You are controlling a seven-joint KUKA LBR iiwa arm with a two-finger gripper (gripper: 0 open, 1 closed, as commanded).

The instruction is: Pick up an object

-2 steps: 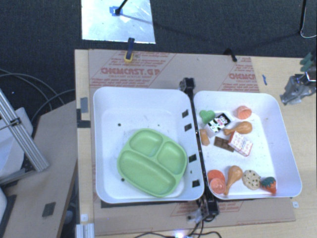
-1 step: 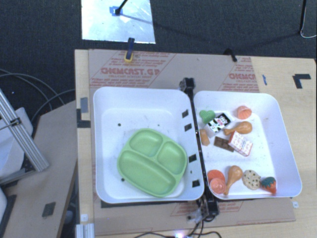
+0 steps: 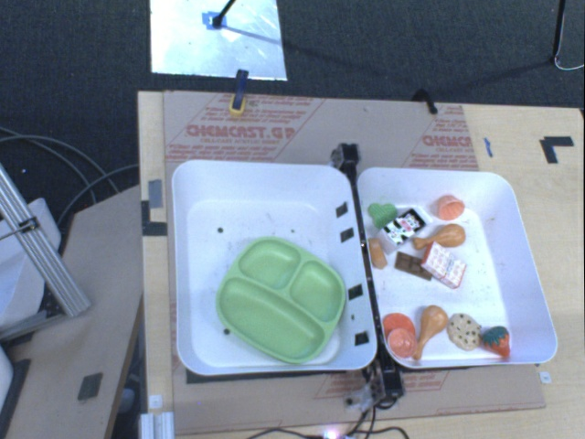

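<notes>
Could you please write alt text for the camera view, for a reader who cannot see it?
Two shallow white bins sit side by side on a bench: the left bin holds a green divided plate, and the right bin holds a scatter of small toy foods.

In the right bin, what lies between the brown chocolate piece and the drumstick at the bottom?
In the camera view, only bare white bin floor lies between the chocolate piece and the drumstick; the two are apart.

The print on the small black-and-white item (image 3: pixel 405 225) is too small to be read. The metal frame (image 3: pixel 32 245) is cut off by the left edge.
</notes>
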